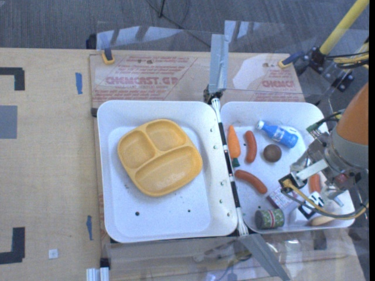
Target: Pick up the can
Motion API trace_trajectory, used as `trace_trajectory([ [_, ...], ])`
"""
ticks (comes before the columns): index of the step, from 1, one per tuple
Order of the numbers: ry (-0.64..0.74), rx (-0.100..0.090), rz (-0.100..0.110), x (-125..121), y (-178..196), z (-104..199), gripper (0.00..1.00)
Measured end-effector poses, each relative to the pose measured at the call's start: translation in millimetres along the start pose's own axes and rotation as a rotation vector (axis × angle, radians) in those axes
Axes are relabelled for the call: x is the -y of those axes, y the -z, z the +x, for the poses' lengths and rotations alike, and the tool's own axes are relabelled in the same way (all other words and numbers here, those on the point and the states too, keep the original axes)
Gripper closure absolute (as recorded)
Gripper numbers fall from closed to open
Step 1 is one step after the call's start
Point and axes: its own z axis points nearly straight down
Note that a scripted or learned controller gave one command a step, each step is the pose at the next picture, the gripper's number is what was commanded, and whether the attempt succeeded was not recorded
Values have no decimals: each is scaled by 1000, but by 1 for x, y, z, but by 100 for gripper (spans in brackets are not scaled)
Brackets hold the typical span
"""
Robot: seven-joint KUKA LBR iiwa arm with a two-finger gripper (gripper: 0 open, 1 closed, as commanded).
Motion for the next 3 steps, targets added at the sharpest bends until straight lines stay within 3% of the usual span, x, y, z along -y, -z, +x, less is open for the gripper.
trace_trajectory([
  [1,2,7,5,0,6,0,100],
  [2,2,7,5,0,6,0,0],
  [3,315,-12,-12,19,-98,15,0],
])
